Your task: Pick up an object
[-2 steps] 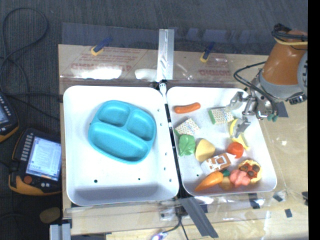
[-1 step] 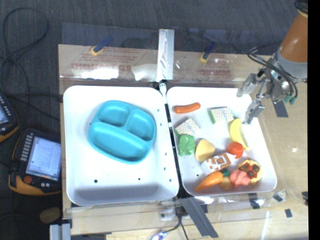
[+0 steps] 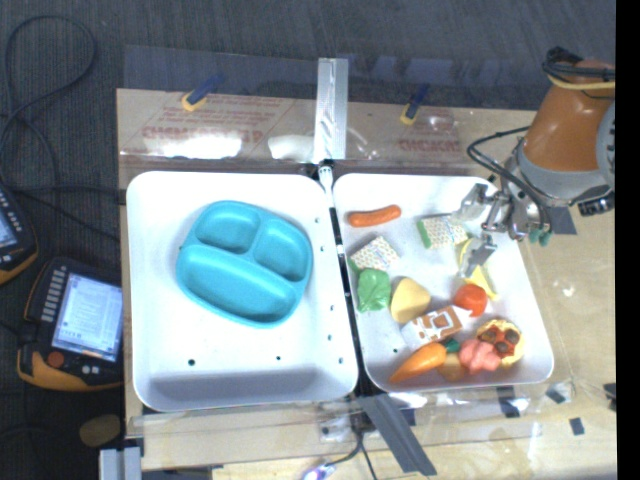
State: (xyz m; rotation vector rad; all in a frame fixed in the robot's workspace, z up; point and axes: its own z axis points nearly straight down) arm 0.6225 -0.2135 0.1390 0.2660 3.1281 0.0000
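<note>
Reaching from the right, the end effector [image 3: 476, 230] hovers over the right bin [image 3: 535, 313].

From my seat the feed is evenly lit from above, bright enough that the two white bins [image 3: 230, 388] come close to washing out. The left one loses nearly all surface detail around the blue tray [image 3: 245, 260], which throws only a thin, soft shadow along its lower edge. Glare sits on the clear plastic sheet [image 3: 215, 143] behind the bins, a white smear near its left part. The dark floor [image 3: 300, 8] at the top is dim and noisy. Sharpness is modest throughout: the toy food [image 3: 440, 318] has soft edges, and the gripper [image 3: 484, 230] looks slightly smeared. I see little bending at the borders.
</note>
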